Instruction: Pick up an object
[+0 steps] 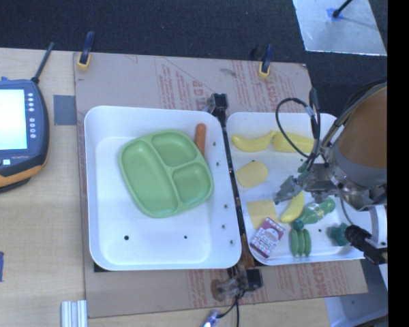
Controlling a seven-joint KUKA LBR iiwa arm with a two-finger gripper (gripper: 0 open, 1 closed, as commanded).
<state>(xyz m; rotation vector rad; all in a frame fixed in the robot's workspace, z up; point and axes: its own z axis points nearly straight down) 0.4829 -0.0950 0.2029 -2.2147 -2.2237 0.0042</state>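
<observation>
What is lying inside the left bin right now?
The left bin holds a green divided plate and an orange carrot-like stick by its right wall. Whatever lies under the plate is covered, so it cannot be judged.

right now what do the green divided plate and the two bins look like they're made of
The green divided plate looks like moulded plastic: uniform pale green, matte with a soft sheen, rounded compartment ridges. The left bin and right bin look like thin white plastic, possibly formed sheet: smooth, slightly glossy, with rounded rims. Their exact material can't be confirmed.
</observation>
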